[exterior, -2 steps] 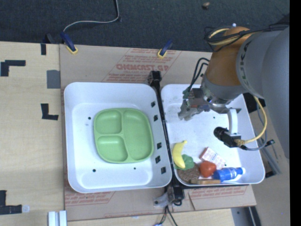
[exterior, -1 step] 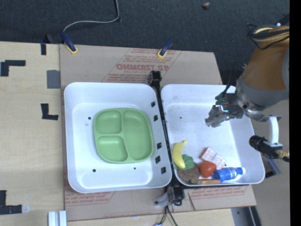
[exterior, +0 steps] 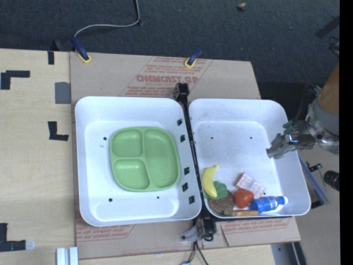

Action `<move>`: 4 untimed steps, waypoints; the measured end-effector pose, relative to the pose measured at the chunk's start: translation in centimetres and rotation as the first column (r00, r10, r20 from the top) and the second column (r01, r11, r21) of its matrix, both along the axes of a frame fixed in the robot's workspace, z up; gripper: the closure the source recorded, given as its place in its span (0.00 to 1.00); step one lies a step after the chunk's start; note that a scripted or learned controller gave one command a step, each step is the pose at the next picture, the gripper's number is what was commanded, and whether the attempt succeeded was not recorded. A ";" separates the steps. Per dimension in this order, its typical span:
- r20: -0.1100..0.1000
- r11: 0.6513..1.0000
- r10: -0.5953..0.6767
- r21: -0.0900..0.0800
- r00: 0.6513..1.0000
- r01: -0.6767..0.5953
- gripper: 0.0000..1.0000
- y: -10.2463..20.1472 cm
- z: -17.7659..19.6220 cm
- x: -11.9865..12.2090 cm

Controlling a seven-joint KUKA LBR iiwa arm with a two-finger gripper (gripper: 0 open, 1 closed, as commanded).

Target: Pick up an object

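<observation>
Several small objects lie bunched at the near edge of the right bin (exterior: 237,112): a yellow banana (exterior: 209,181), a green piece (exterior: 220,190), a brown lump (exterior: 223,204), a red tomato-like ball (exterior: 243,197), a red and white packet (exterior: 249,183) and a blue bottle (exterior: 268,203). My gripper (exterior: 281,146) hangs over the right rim of that bin, up and to the right of the pile and apart from it. Nothing shows between its fingers.
The left bin (exterior: 91,120) holds a green divided plate (exterior: 145,158). A black clip strip (exterior: 188,148) runs between the two bins. Brown cardboard (exterior: 160,76) lies under both, with a cable (exterior: 118,24) on the dark floor behind.
</observation>
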State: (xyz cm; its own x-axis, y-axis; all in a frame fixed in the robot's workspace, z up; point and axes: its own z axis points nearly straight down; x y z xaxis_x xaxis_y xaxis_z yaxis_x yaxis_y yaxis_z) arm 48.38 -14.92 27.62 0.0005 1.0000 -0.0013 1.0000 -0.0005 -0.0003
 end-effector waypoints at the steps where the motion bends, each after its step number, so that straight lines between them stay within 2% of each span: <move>1: 0.000 1.000 0.000 0.000 1.000 0.000 1.00 -4.5 -0.3 0.0; 2: 0.001 1.000 0.001 0.000 1.000 -0.001 1.00 -6.8 2.8 1.2; 3: -0.002 1.000 0.002 0.002 1.000 -0.002 1.00 1.0 -4.0 0.0; 4: 0.000 1.000 0.000 0.000 1.000 0.000 1.00 -7.3 -3.7 0.0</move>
State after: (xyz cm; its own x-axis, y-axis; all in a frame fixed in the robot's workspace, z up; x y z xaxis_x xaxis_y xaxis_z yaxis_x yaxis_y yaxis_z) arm 48.34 -22.18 23.89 0.0009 1.0000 -0.0014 1.0000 -0.0009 -0.0007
